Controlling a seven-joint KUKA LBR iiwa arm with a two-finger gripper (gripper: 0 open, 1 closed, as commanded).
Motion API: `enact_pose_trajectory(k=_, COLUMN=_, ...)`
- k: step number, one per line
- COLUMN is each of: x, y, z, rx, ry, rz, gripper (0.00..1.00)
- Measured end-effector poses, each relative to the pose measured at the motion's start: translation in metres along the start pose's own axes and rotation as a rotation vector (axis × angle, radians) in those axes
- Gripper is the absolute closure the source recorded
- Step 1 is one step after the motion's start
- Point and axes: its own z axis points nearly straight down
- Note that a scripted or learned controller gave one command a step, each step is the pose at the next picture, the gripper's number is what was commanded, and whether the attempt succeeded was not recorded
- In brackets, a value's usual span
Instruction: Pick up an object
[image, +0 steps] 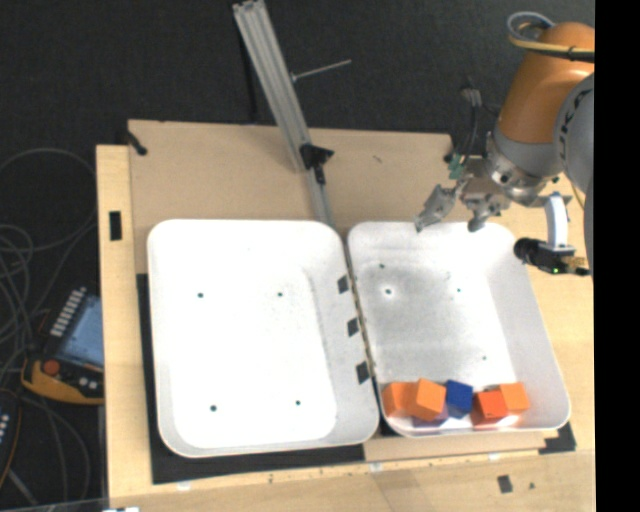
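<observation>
Blocks (455, 398) huddle along the right bin's (450, 300) near wall. Jaws (453, 212) hang spread and empty over its far rim, well apart.

A grey arm (560, 110) with an orange band, ending in two pale grey fingers (434, 210).

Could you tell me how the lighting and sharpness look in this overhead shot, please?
In the camera view, light is even and soft; the left bin is almost washed out to white, the right bin shows grey smudging, the blocks cast little shadow, and the hand looks slightly soft.
</observation>
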Motion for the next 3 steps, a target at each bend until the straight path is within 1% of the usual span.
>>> enact_pose_trajectory(k=1, x=-0.018, y=-0.007, z=-0.039, rx=-0.006, ry=-0.001, rz=0.010, gripper=0.00)
enact_pose_trajectory(k=2, x=0.081, y=-0.053, z=-0.061, rx=-0.003, ry=0.005, rz=0.000, gripper=0.00)
enact_pose_trajectory(k=3, x=0.056, y=-0.113, z=0.057, rx=0.009, ry=0.002, rz=0.012, gripper=0.00)
